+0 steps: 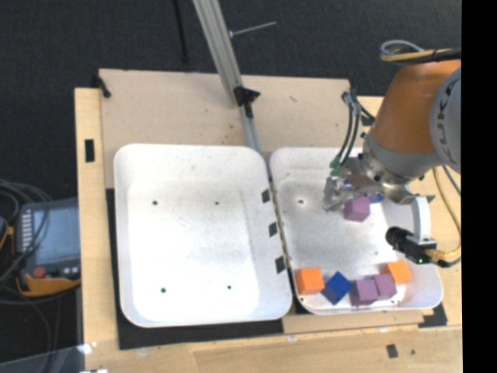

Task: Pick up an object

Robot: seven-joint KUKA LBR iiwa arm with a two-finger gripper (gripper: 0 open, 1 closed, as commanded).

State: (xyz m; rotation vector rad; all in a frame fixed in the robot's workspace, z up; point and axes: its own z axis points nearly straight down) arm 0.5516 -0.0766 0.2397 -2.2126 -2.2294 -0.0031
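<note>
In the right bin, toward twelve o'clock, the gripper touches a purple cube; its fingers' spread cannot be told, blurred and half hidden.

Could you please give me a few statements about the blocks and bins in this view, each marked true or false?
1. All the blocks lie in the right bin. True.
2. A blue block sits between an orange block and a purple block. True.
3. A purple block lies at the gripper, apart from the near row. True.
4. The gripper hangs over the left bin. False: it is over the right bin.
5. There are three orange blocks. False: two show, the second orange block at the row's right end.
</note>
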